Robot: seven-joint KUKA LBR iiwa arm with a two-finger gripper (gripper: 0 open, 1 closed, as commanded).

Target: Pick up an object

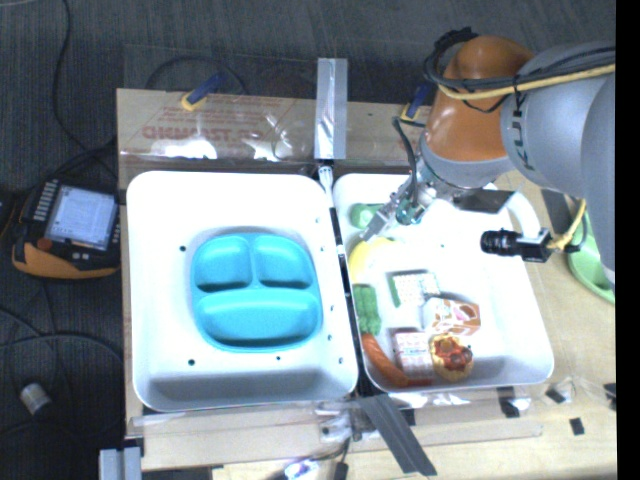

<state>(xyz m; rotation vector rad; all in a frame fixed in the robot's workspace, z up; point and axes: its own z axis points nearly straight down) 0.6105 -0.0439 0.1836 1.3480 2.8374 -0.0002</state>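
Hand (385, 220) hovers over the right bin's (520, 298) far-left corner, near a yellow item (362, 258); its opening cannot be told. Descending squarely, clear of the wall, seems wise.

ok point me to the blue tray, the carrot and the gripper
blue tray (256, 293), camera view, on its large lower compartment
carrot (383, 361), camera view, mid-length on its orange body
gripper (385, 218), camera view, at the fingertips over the right bin's far left corner

dark carpet floor (200, 18), wooden bench (570, 358)
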